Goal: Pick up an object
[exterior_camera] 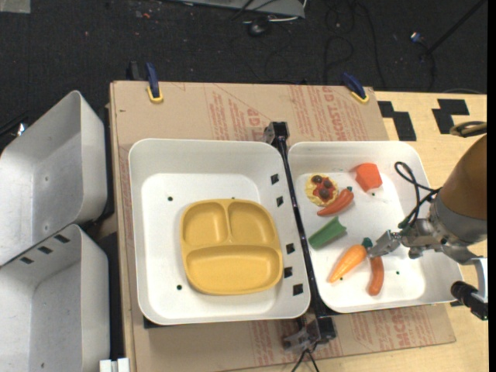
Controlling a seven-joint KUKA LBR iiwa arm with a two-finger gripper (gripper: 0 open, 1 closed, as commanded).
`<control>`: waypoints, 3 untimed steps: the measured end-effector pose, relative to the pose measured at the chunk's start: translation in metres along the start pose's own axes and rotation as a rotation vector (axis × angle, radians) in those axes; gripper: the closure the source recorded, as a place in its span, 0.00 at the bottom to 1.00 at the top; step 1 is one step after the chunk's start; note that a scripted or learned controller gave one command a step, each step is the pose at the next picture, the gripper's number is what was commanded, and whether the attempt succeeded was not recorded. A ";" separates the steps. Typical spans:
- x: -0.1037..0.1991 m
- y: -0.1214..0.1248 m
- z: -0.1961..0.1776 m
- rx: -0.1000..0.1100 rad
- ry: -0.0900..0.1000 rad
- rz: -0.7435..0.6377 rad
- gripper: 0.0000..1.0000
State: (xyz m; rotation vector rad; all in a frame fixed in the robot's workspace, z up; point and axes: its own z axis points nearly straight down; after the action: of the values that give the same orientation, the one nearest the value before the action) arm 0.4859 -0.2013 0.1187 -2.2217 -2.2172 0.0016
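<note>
One cam only, fixed high above my bench, looking down at a slant from the front. Both white bins in frame: left bin [147, 231] approx centre, right bin [415, 285] twd the right edge. My arm [465, 200] comes in from the right side. Top of frame catches dark floor [77, 45] beyond the bench. Mid distance, whole bench w/ margin.

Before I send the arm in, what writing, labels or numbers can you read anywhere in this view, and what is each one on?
Red print on the brown board under the bins: it runs upside down or mirrored, too faint to read for sure.
More red print on the board's lower right edge: too small to read.
Yellow divided plate, white bins, carrot, green pepper: no writing.
Black squares on the bench at upper right: a pattern, not text.
</note>
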 end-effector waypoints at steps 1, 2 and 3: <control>0.001 0.000 0.027 0.000 0.000 -0.001 0.00; 0.001 0.000 0.017 -0.003 -0.001 0.000 1.00; -0.006 0.006 -0.042 -0.008 -0.004 -0.004 1.00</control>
State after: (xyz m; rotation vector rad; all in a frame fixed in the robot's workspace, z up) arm 0.4924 -0.2078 0.1604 -2.2234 -2.2276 -0.0022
